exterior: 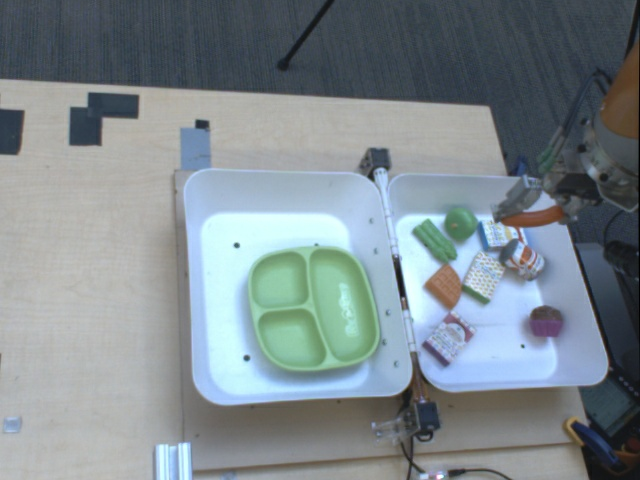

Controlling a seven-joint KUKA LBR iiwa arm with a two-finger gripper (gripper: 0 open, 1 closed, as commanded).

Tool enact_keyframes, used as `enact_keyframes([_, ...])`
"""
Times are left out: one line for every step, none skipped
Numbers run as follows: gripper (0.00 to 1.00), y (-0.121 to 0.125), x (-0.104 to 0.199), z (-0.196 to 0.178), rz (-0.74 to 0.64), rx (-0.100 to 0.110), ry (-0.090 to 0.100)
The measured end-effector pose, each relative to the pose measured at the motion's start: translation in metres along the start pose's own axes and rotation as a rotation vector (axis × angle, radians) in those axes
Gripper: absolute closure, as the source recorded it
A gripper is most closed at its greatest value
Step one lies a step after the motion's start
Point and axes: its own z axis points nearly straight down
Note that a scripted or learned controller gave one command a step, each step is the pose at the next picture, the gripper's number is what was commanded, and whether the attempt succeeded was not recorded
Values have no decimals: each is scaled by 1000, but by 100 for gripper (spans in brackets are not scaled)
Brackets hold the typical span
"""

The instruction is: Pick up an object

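We are seeing the orange object (545, 215) lying left-to-right, right against the gripper (515, 204). We are failing to tell whether the gripper is clasping it.

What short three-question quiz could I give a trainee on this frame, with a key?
1. True or false: the green divided plate lies in the left bin.
2. Which sits nearest the right bin's right wall: A green ball, B purple object, C orange block?
3. The gripper is above which bin?

Key: 1 true; 2 B; 3 the right bin, at its far edge.
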Motion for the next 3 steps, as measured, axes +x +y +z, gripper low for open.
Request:
enact_keyframes([0, -37, -33, 103, 3, 2, 0])
enact_keyframes([0, -74, -5, 197, 2, -3, 0])
enact_keyframes([100, -73, -4, 187, 1, -6, 1])
